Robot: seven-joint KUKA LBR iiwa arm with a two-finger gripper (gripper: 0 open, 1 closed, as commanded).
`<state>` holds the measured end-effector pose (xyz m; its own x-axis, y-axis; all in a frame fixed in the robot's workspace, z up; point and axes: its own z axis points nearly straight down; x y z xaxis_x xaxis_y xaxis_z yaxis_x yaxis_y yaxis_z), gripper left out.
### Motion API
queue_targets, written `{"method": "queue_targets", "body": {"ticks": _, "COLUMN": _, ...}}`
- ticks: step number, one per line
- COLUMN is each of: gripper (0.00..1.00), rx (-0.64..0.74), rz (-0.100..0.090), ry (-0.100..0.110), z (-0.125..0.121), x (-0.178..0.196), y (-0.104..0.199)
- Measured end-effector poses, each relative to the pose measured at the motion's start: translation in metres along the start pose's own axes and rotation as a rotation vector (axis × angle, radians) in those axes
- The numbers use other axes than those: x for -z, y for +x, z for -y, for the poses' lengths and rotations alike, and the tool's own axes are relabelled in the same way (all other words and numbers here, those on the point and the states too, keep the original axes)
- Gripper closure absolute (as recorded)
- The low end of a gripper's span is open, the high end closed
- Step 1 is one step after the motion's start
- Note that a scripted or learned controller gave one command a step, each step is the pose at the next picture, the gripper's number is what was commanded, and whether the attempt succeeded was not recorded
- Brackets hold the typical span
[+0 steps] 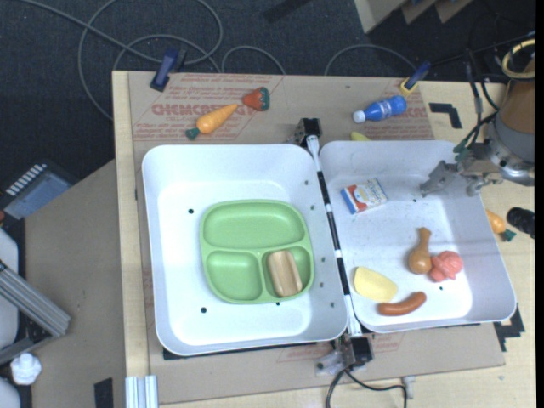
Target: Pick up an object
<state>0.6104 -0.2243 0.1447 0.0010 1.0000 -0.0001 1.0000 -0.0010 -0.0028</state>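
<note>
Sausage (401, 305) lies farthest from my gripper (448, 179); carton (365, 196) nearest, left. Gripper's opening unreadable, nothing visibly held. I centre over carton before descending.

The arm (517, 121) enters from the right edge of the view, its grey wrist section at upper right with an orange-tan band above it. The wrist points toward the left. The pincer (435, 182) extends from the wrist to the left, low over the upper right part of the right-hand bin (501, 253). Its two grey fingers (442, 177) are spread apart, tips angled left and slightly downward. Nothing sits between the fingers. Cables run along the wrist.
</note>
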Motion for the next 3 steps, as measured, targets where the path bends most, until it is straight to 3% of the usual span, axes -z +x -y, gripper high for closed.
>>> {"method": "queue_targets", "body": {"ticks": 1, "gripper": 0.00, "rx": 0.000, "rz": -0.001, "ry": -0.001, "z": 0.038, "x": -0.061, "y": 0.027}}
{"method": "queue_targets", "body": {"ticks": 2, "gripper": 0.00, "rx": 0.001, "rz": -0.001, "ry": -0.001, "z": 0.077, "x": -0.061, "y": 0.067}}
{"method": "queue_targets", "body": {"ticks": 3, "gripper": 0.00, "rx": 0.000, "rz": -0.001, "ry": 0.000, "z": 0.091, "x": -0.060, "y": 0.055}}
